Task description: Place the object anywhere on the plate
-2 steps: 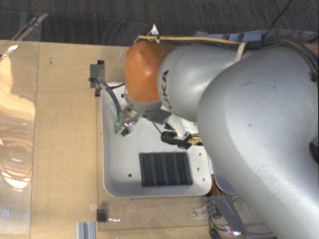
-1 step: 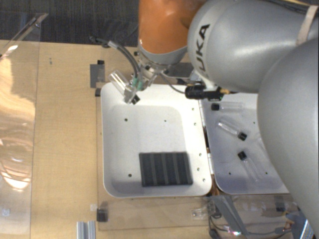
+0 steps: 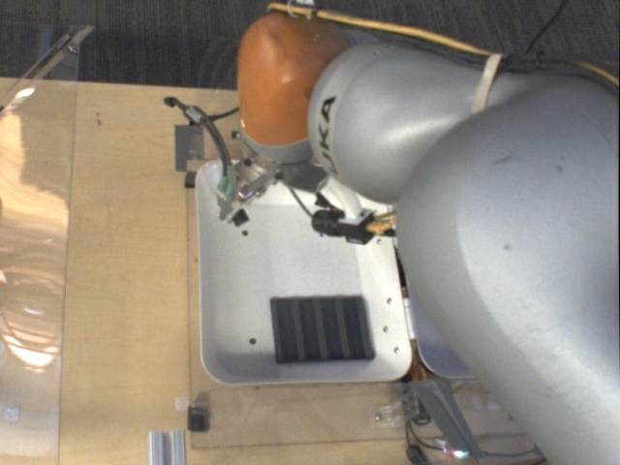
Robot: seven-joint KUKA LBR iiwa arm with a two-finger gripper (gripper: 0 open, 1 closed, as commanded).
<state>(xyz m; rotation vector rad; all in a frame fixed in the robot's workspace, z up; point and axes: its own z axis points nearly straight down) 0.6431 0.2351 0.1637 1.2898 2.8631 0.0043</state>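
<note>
Wooden surface (image 3: 116, 289) carries a white bin (image 3: 232, 298). Near end of the bin: dark ribbed plate (image 3: 321, 328) lying flat on its floor. Far end, upper-left corner: claw (image 3: 232, 197) low over the bin floor, under the arm's orange band (image 3: 276, 80). Claw state: can't tell. Can't make out any object in it.

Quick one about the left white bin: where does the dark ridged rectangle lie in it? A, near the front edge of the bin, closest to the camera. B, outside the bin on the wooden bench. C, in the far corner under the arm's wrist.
A: the dark ridged rectangle lies flat on the floor of the left bin, close to its front edge, apart from the gripper at the far end.
</note>
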